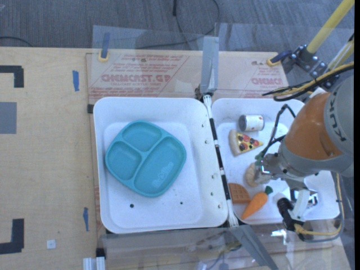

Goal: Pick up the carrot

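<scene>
Seen from the overhead camera, two white bins are set side by side on the bench. The left bin (112, 207) holds one teal divided plate (146, 157). The right bin (225, 108) holds five small items: one carrot (254, 203), one waffle (238, 193), one pizza slice (243, 142), one can (251, 122) lying on its side, and one pale rounded piece (251, 175) (too small to be identified).

The carrot is found near the front edge of the right bin, lying at a slant with its green top toward the arm and its tip toward the divider, just beside the waffle. The arm (315, 134) is hung over the bin's right half, with the gripper (263, 167) placed above the pale piece and close to the carrot's top. Whether the gripper is spread or pressed together cannot be told, as it is masked by the wrist.

A miss is judged likely if the descent is made here: the pale piece could be caught instead of the carrot. The waffle could be nudged, or the carrot rolled against the bin wall, by a glancing contact.
</scene>
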